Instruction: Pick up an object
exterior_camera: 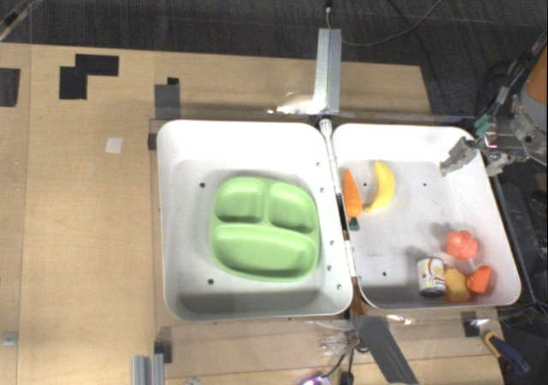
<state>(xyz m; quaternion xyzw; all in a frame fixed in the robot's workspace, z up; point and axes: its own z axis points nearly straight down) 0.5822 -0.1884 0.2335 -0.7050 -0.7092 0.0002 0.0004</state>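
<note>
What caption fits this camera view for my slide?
Gripper over the right bin of toy food; green tray in the left bin.

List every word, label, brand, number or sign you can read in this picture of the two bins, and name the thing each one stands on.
No text can be read here.
Small can in the right bin: it bears a printed label, too small and blurred to read.
Green divided plate in the left bin: plain, no marking.
Banana, carrot and the other toy foods: no lettering.
</note>
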